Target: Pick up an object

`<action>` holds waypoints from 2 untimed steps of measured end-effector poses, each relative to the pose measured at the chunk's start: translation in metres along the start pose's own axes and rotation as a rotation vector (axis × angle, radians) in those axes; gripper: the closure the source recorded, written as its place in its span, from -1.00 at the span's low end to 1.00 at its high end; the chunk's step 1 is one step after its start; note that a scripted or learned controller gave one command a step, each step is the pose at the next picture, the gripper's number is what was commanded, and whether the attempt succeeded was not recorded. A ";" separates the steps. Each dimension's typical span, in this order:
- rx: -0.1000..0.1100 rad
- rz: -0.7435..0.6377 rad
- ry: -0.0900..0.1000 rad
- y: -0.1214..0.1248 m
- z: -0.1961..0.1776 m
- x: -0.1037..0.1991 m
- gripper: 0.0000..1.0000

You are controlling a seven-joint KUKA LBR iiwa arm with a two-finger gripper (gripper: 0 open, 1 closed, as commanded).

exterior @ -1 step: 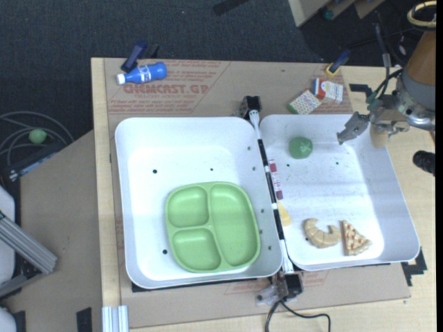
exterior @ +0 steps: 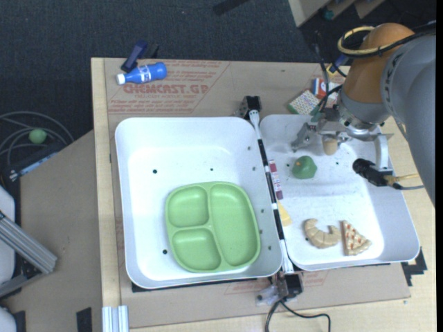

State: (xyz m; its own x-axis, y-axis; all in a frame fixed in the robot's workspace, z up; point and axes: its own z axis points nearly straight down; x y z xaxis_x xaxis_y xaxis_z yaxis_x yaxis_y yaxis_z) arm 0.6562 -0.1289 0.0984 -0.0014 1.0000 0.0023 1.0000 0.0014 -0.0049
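Note:
The right bin point(exterior: 394, 220) holds a small green round toy point(exterior: 303, 167) near its back left, plus a tan croissant point(exterior: 322, 234) and a pizza slice point(exterior: 354, 238) side by side near its front edge. My gripper point(exterior: 322, 138) hangs low over the back of this bin, just right of and behind the green toy. A small tan piece point(exterior: 331, 144) shows right under the gripper. The grey arm with its orange band point(exterior: 377, 54) comes in from the upper right.
A green divided plate point(exterior: 211, 225) lies in the left bin point(exterior: 138, 158). A blue and white bottle point(exterior: 142, 73) rests on the bench behind the left bin. A black part point(exterior: 370, 172) sticks out over the right bin's right side.

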 end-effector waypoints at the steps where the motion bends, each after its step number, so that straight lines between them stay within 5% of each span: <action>1: -0.002 0.001 -0.001 -0.044 0.015 0.025 -1.00; 2: -0.002 0.002 -0.001 -0.060 0.014 0.022 -1.00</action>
State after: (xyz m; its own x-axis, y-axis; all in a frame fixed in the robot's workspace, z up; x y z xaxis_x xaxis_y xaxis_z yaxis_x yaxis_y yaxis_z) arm 0.5957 -0.1069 0.0845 0.0006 1.0000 0.0013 1.0000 -0.0006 -0.0030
